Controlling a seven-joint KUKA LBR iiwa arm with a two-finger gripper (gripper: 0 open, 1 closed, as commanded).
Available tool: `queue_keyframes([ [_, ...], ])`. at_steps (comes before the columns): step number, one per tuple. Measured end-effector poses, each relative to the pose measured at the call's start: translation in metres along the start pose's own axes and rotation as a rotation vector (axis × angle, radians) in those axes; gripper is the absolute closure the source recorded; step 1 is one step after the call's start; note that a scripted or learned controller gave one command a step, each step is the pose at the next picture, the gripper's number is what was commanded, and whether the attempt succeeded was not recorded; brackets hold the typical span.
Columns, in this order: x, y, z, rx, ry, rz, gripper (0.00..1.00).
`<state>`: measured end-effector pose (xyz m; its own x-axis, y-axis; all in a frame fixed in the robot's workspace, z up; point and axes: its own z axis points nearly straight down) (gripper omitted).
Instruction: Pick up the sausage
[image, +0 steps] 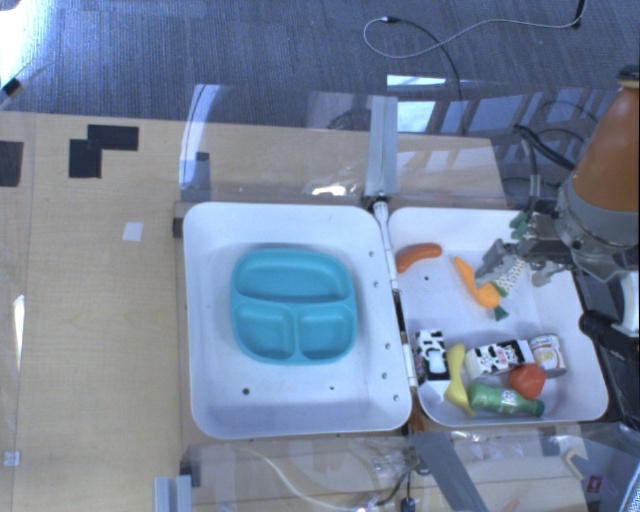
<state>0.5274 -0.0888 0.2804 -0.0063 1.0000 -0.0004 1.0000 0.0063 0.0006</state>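
The gripper hangs over the right bin, near its right wall, with its fingers spread a little and nothing between them. Just below and left of its tips lies a carrot, slanted, with bare white floor around it on the left. The sausage lies further left, in the bin's upper left corner, close to the divider between the bins and apart from the carrot; the floor between it and the top wall is free. The bin's lower part is crowded: a black-and-white carton by the left wall, a banana, a milk box, a can, a tomato and a green bottle pressed near the bottom rim. The left bin holds a blue tray, with open floor all round it.
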Motion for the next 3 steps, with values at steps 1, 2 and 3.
queue_keyframes([
  [1, 0.056, 0.003, -0.127, -0.004, 0.000, 0.117, 0.00],
  [2, 0.101, -0.025, -0.155, -0.006, -0.001, -0.190, 0.00],
  [3, 0.102, -0.022, -0.165, -0.008, -0.002, -0.197, 1.00],
])
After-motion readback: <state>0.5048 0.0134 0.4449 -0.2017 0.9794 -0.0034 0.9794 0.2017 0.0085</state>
